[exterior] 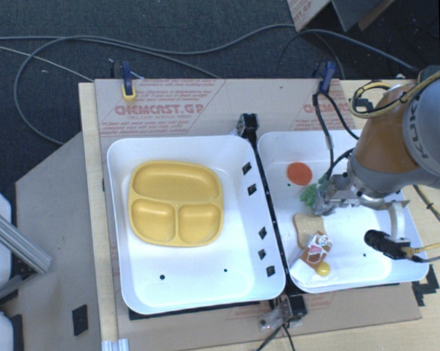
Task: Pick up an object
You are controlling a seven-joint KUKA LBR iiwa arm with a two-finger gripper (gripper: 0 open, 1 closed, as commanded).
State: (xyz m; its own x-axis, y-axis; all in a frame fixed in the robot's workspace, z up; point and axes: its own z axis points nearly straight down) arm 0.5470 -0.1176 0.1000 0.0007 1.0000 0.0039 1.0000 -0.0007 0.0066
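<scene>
Nearest the bottom edge, in the right bin, a small yellow piece lies just below a red-and-white packet, the two touching. Just above them sits a tan slice like bread. A black cylinder hangs off my wrist over the bin's right part.

My arm comes in from the right, grey with the orange band bent over the bin's right rim, and the wrist points down and leftward into the bin. My gripper is low over the bin floor, right beside a green leafy toy; I cannot tell whether it is spread or pressed together, nor whether it touches the green piece.

Farther up, a round orange-red piece lies apart from the others.

In the left bin a yellow divided plate sits toward the upper left, with three compartments.
</scene>
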